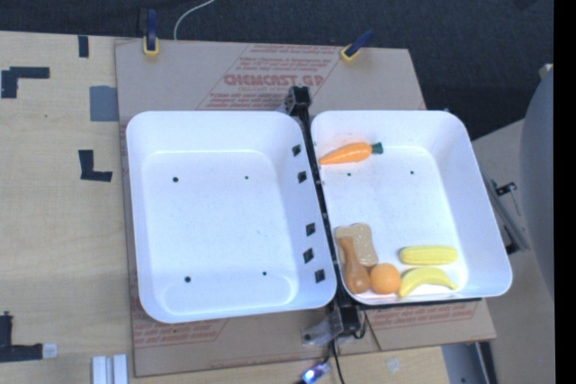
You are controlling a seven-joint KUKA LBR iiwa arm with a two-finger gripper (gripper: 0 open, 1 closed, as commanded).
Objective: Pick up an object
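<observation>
Toy foods (pixel 387 261) in right bin (pixel 450 193)

1. Both bins, left bin (pixel 216 211) and right bin (pixel 450 184), are plain white.
2. Carrot (pixel 346 154): orange, green tip.
3. Corn cob (pixel 427 255) and banana (pixel 427 281): yellow.
4. Round fruit (pixel 385 279): orange.
5. Cardboard sheet (pixel 261 81): brown, red lettering.

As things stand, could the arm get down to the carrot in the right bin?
Probably yes. The carrot lies alone near the far-left corner of the right bin, apart from the other food, with nothing over it; the bin's wall beside it may crowd the approach.
</observation>
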